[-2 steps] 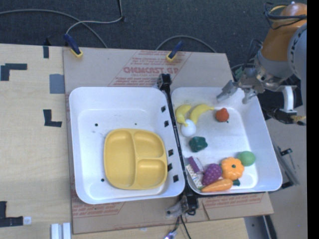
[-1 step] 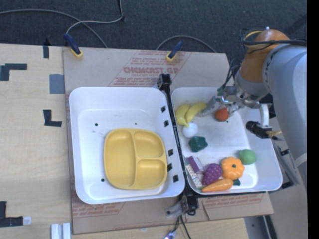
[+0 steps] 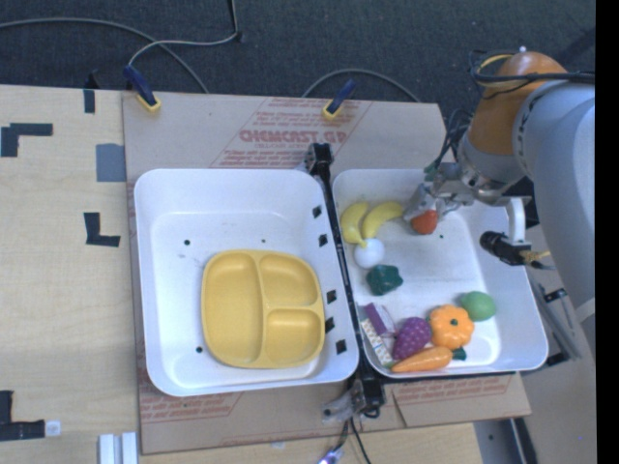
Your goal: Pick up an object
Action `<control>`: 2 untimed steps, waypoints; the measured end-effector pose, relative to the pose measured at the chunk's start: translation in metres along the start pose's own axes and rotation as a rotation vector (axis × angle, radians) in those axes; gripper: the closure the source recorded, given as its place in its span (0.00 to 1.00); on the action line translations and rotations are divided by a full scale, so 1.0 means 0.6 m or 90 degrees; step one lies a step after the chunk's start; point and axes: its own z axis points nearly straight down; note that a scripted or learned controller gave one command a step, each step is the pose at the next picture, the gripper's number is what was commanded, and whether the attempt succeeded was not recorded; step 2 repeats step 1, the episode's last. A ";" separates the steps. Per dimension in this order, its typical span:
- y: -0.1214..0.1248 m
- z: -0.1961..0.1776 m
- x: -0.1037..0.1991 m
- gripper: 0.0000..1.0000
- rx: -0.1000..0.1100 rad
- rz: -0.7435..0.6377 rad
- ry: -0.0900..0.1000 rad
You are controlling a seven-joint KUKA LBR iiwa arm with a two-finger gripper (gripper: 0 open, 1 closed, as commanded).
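Camera view has my gripper (image 3: 427, 209) low in the right bin (image 3: 503, 356), fingers pinching a small red-orange tomato (image 3: 424, 223) beside the bananas (image 3: 370, 219). The grasp looks made; lifting it clear remains.

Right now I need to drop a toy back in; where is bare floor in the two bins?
Left bin: bare all round the yellow divided plate. Right bin: a patch between green broccoli, green ball and gripper. Its front edge is crowded.

Dark carpet floor (image 3: 387, 17), wooden bench (image 3: 58, 288), cardboard sheet (image 3: 280, 133).
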 end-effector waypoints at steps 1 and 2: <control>-0.016 -0.120 0.088 1.00 0.000 0.001 0.003; -0.016 -0.120 0.088 1.00 0.000 0.001 0.003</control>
